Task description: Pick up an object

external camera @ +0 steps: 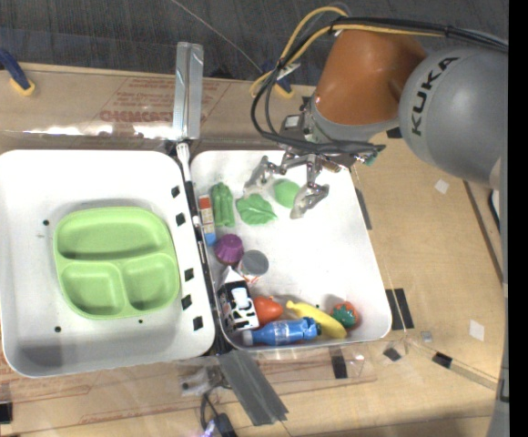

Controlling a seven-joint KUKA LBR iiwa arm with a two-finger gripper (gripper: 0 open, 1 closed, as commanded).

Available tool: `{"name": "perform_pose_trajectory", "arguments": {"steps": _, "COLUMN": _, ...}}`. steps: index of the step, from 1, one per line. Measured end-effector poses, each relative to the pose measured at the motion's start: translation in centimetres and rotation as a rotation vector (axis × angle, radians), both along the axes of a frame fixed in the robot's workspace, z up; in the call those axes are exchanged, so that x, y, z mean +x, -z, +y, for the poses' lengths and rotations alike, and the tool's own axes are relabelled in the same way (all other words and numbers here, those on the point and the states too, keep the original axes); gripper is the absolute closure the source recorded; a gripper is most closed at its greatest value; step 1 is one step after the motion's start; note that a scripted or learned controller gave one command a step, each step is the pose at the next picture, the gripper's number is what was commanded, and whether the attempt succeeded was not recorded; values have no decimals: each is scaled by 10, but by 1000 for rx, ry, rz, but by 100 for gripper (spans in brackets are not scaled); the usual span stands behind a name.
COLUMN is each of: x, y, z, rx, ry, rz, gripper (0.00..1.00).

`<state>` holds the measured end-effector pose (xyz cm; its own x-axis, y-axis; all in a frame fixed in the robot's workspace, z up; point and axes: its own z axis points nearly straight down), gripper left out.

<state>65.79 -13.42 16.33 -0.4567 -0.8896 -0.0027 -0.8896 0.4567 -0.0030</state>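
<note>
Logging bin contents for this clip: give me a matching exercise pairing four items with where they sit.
Items:
1. green divided tray
2. yellow banana
3. purple object
4. gripper

Places:
A. right bin, against its near edge
B. over the far end of the right bin, above a green leaf-shaped piece
C. left bin, in its middle
D. right bin, close to the divider between the bins

Pairs: 1-C, 2-A, 3-D, 4-B
</note>
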Motion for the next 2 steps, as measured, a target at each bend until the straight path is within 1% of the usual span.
{"name": "perform_pose_trajectory", "arguments": {"steps": 1, "x": 0, "y": 19, "z": -58, "rx": -1, "ry": -145, "rz": -3, "gripper": 0}}
{"name": "perform_pose_trajectory", "arguments": {"steps": 2, "x": 1, "y": 68, "z": 10, "rx": -2, "ry": -525, "rz": -3, "gripper": 0}}
